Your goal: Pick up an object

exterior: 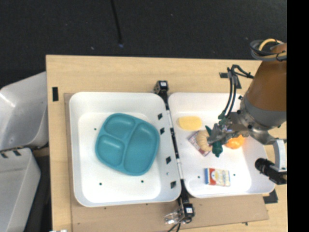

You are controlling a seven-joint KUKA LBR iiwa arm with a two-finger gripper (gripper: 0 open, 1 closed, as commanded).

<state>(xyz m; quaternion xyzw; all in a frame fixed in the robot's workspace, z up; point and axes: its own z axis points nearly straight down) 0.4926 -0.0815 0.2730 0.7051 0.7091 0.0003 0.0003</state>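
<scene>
My gripper [216, 138] reaches in from the right and hangs low over the middle of the right bin [193, 187]. Directly under it is a cluster of things: a pale wrapped packet [199, 142], a beige lump [214, 140] and a small dark green piece [218, 151]. An orange ball-like thing [235, 142] lies just to the right of the gripper. A yellow oval thing [189, 123] sits up and to the left of it. A small white box with a red and blue label [217, 177] lies near the bin's front.
The left bin [82, 187] bears a teal divided plate [127, 143] near its middle. A raised divider with black clips [170, 144] separates the two bins. The bench's wooden top [120, 71] frames both.
</scene>
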